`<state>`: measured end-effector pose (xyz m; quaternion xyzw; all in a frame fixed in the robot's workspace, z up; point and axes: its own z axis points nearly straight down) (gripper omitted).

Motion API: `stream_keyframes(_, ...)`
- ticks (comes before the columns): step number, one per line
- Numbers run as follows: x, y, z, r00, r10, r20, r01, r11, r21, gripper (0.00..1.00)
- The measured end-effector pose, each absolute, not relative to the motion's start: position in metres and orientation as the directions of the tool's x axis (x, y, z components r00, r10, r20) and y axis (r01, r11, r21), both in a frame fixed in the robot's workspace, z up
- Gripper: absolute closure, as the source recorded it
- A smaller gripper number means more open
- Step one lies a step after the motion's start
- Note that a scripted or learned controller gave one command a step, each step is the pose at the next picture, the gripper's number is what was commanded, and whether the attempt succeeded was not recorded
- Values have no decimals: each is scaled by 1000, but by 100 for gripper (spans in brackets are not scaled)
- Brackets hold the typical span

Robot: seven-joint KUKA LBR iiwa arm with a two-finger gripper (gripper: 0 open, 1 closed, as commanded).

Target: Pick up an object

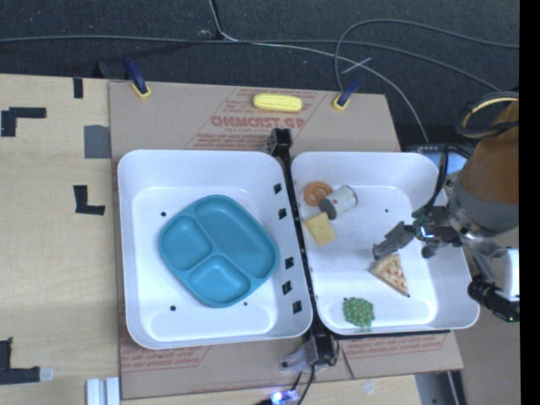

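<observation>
**Over the right bin, nothing in my grasp**

At the right bin's (422, 169) three o'clock side, my gripper (403, 240) hangs with fingers spread and nothing between them. The pizza slice (391, 272) lies just below, toward six o'clock. A green broccoli piece (359, 311) sits near the bin's front wall. At eleven o'clock lie a cheese wedge (320, 229) and an orange ring (317, 193). The left bin (135, 226) holds a blue divided plate (218, 250).

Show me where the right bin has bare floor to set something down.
Bare floor in the right bin: the middle strip between cheese wedge and gripper, and the near-left stretch above the green piece. Crowded: far-left corner, and beside the pizza slice.
</observation>
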<state>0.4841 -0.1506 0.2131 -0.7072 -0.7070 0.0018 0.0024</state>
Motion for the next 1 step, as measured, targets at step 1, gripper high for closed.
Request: stream_keyframes(1, 486, -160, 159, 0, 1000, 1, 1000, 0, -7, 0)
